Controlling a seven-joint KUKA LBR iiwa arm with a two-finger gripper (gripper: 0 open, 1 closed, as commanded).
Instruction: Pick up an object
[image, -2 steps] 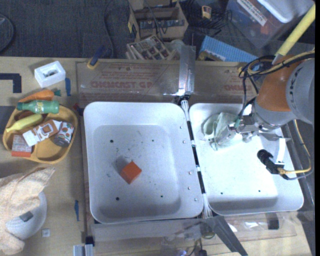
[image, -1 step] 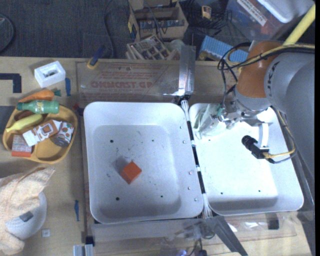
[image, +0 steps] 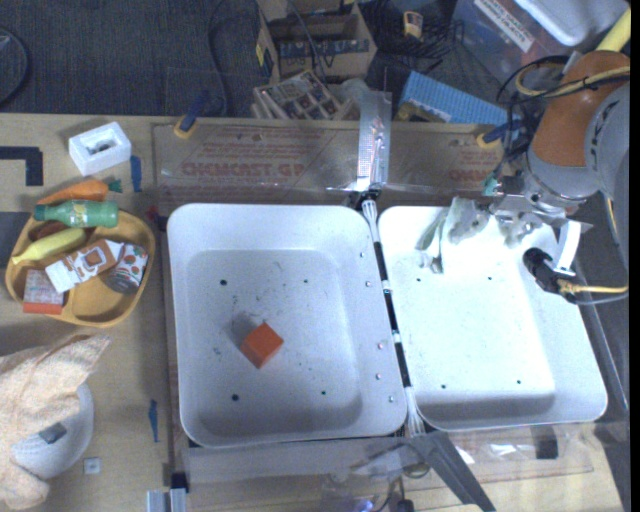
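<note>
An orange cube (image: 263, 343) lies on the floor of the left white bin (image: 200, 250), a little left of its middle. My gripper (image: 446, 235) hangs over the far part of the right white bin (image: 560, 390), pointing left, well away from the cube. Its two fingers (image: 432, 243) stand apart, open, with nothing between them. The grey arm with its orange band (image: 570, 120) comes in from the upper right.
A yellow bowl (image: 100, 310) of toy food sits left of the bins, with a white box (image: 99, 147) behind it and a cloth (image: 40, 400) in front. A black cable (image: 545, 272) hangs off the wrist over the right bin's far right corner.
</note>
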